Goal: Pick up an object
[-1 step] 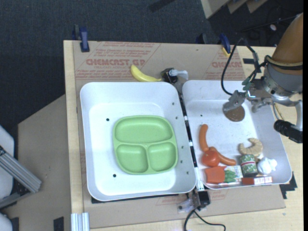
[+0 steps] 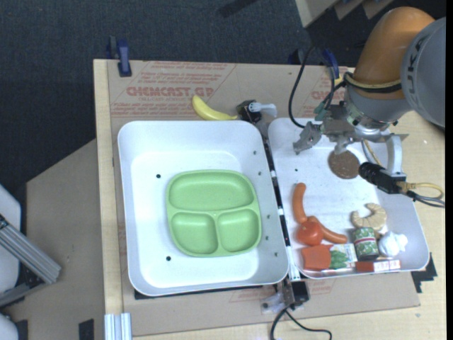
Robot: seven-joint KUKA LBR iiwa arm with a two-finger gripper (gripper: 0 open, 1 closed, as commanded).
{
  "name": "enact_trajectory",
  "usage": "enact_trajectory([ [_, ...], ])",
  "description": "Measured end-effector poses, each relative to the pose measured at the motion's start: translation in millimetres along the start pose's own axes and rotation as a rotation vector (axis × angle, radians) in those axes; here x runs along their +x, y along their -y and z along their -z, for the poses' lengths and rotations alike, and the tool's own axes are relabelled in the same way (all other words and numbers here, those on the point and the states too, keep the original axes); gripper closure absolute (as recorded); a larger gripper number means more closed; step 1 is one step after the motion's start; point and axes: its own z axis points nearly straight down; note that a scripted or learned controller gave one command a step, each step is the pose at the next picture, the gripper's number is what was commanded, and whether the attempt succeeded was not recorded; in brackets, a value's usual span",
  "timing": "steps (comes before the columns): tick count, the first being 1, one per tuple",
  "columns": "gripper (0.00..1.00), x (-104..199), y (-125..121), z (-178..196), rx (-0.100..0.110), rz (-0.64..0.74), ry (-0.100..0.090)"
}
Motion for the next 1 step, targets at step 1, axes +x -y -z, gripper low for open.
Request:
enact_trajectory([
  [1, 0.00, -18.9, 15.9, -68.1, 0.011, -0.008, -0.001],
])
